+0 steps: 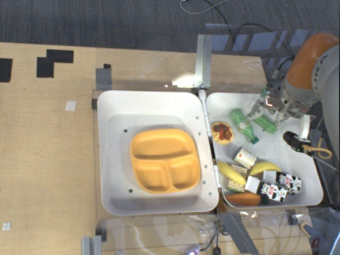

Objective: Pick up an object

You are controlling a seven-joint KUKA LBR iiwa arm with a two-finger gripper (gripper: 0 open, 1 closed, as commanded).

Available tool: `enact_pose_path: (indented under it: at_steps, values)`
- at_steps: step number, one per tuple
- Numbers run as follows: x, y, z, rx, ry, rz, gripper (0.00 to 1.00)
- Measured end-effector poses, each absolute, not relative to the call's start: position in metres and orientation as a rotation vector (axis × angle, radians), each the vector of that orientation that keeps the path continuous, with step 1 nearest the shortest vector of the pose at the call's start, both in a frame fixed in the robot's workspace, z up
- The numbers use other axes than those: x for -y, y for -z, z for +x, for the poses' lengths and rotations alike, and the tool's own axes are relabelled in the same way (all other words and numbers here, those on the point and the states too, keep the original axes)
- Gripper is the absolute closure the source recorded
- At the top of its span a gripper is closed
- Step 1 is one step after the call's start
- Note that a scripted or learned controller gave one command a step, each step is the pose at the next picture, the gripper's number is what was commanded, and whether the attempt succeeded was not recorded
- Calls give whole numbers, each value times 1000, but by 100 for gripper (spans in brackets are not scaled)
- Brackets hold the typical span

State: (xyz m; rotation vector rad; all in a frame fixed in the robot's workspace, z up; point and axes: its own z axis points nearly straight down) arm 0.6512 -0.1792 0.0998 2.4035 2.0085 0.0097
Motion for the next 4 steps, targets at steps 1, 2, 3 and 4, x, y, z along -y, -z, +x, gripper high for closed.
enact_pose_path:
  at_steps: [1, 2, 3, 4]
  values:
    - [180, -116, 654, -2010, -14, 2392, 100]
    - [198, -233, 649, -2310, -7, 2118, 100]
    - [144, -221, 618, -2455, -6, 1952, 100]
    - [74, -212, 607, -2685, -5, 1622, 100]
